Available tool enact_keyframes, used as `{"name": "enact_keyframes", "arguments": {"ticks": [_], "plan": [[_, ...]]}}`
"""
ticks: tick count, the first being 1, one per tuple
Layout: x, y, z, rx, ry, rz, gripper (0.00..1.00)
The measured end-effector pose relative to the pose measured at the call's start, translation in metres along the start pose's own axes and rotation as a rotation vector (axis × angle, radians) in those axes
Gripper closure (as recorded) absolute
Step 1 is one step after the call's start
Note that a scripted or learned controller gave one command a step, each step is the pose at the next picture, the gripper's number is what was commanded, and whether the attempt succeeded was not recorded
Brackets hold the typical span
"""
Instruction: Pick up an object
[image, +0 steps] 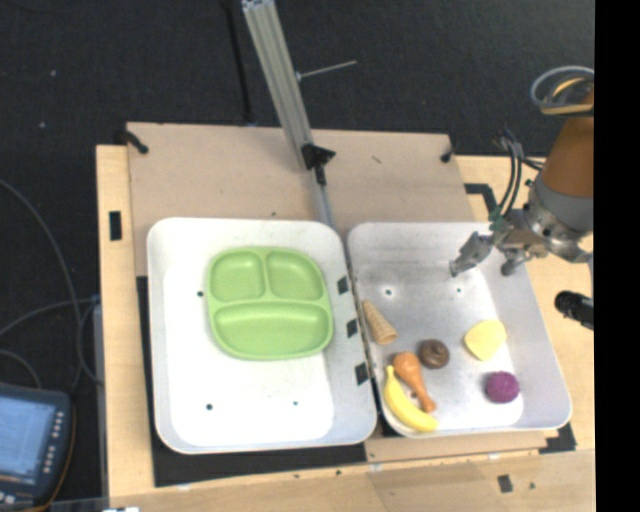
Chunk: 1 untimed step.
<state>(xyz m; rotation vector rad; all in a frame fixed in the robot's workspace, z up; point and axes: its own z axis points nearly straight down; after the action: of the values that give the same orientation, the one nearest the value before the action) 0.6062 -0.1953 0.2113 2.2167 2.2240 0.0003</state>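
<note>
Hand (487, 256) hung over right bin's (400, 250) far right part, fingers spread apart, nothing between them. Objects sat along that bin's near edge: banana (407, 406) at near left corner, carrot (413, 378) on it, cone (378, 322) by left wall, donut (433, 353) mid, yellow piece (485, 340) right of it, purple ball (501, 386) toward near right corner. Left bin (180, 400) held green divided plate (269, 303). All well apart from hand.
</note>
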Motion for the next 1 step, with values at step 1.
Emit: {"name": "enact_keyframes", "arguments": {"ticks": [1], "plan": [[-0.0002, -0.0001, 0.0, 0.0, -0.001, -0.001, 0.0]]}}
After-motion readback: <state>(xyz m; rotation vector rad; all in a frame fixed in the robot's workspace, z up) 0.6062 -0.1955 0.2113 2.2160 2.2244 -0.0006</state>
